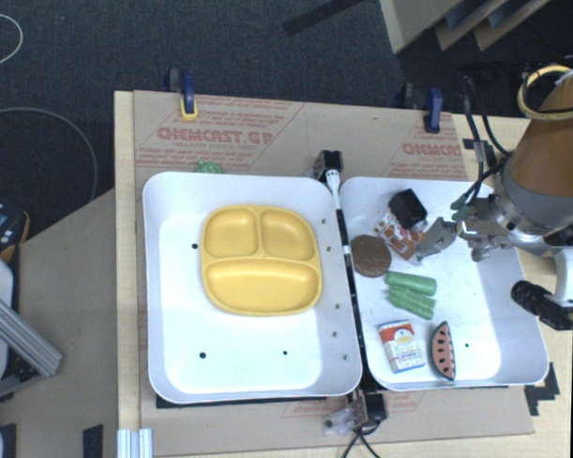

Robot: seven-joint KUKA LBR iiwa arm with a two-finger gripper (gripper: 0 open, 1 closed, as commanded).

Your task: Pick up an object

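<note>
The right bin (490,320) holds several small objects. A black block (407,206) and a red-and-white packet (399,237) lie at its back left. A brown round disc (370,255) sits by the left wall, with green pods (411,289) just beside it. Near the front lie a small red-and-white box (401,345) and a watermelon slice (442,351). My gripper (438,236) reaches in from the right, low over the bin, its tip right beside the packet's right edge. Nothing is visibly held in it.
The left bin (172,294) carries a yellow divided plate (261,260). A black part (542,306) juts over the right bin's right rim. The arm's grey and orange body (542,176) hangs over the right bin's back right corner. Clamps and cables line the board's back edge.
</note>
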